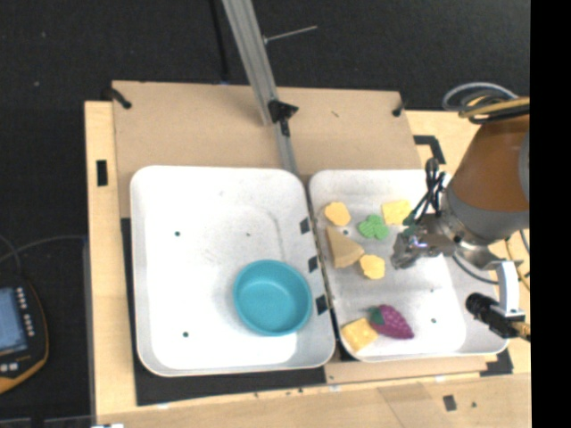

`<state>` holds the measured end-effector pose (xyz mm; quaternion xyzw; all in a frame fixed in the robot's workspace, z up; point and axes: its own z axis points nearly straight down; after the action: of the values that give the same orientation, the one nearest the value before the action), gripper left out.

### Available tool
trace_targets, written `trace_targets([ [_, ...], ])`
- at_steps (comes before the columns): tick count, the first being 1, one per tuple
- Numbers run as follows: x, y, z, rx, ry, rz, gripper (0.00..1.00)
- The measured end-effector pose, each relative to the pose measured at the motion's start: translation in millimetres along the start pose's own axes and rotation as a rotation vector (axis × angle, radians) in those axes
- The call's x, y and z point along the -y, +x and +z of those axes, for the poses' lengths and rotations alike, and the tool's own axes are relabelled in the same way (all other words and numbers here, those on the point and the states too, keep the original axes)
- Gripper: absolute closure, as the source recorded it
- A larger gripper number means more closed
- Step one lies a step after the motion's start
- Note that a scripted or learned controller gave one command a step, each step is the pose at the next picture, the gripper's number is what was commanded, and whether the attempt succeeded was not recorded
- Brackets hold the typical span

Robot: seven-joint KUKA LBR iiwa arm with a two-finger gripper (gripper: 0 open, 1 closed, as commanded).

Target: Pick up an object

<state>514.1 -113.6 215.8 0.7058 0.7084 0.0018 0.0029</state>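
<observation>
In the right bin lie several small things: a yellow piece, a green leafy piece, a yellow block, a tan wedge, a small yellow piece, a purple grape bunch and a yellow block. My gripper hangs low over the middle of this bin, just right of the small yellow piece and below the yellow block at the back. Nothing shows between its tips.
A blue bowl sits in the left bin, near its front right corner. A grey slanted pole rises from the back of the bench between the bins. The arm's orange band stands over the right bin's right side.
</observation>
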Motion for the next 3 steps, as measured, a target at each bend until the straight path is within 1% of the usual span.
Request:
trace_targets([
  [1,-15.1,57.1,-1.6,-0.002,0.006,0.001,1.00],
  [2,-38.4,106.8,-12.6,-0.002,0.006,0.001,1.00],
  [3,-55.2,150.4,-23.6,-0.003,0.004,-0.003,1.00],
])
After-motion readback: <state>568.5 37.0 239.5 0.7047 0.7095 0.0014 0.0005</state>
